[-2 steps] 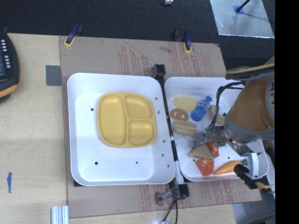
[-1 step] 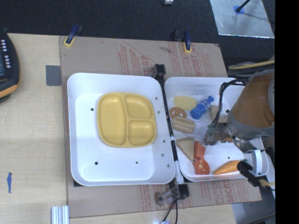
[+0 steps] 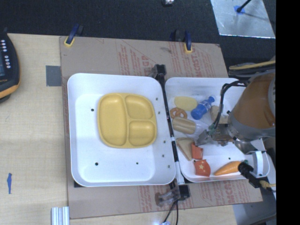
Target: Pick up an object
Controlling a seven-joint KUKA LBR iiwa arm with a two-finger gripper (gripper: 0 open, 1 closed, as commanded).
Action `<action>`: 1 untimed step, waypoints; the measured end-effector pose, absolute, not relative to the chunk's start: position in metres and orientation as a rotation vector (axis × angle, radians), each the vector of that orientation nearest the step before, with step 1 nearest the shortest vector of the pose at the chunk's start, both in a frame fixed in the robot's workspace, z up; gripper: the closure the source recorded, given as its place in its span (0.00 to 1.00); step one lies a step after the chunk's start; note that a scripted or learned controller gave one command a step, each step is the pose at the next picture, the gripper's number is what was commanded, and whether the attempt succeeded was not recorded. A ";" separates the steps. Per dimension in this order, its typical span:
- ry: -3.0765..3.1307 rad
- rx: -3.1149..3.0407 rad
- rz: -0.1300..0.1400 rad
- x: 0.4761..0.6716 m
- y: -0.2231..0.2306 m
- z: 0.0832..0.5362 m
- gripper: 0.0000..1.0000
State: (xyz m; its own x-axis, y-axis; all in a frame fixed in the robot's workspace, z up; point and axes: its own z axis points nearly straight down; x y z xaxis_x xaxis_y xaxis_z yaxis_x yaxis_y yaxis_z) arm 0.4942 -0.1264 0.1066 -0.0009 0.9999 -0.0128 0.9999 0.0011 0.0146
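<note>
The right bin [image 3: 187, 84] holds several toy foods: a pale yellow piece [image 3: 185, 102], a pretzel [image 3: 178, 112], a blue bottle [image 3: 202, 108], a tan bun [image 3: 183, 125], a brown wedge [image 3: 184, 147], two red pieces [image 3: 201, 168] and an orange carrot [image 3: 228, 168]. My gripper [image 3: 206, 137] reaches in from the right and sits low in the middle of this bin, just right of the bun and above the red pieces. The arm's body hides the bin's right part.
The left bin [image 3: 84, 168] carries a yellow divided plate [image 3: 126, 120]. Both bins rest on a cardboard sheet [image 3: 122, 55] held by clamps. A black and orange pendant [image 3: 7, 64] lies at the bench's left edge.
</note>
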 end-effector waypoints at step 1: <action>2.223 2.210 0.005 0.573 -0.142 0.158 0.00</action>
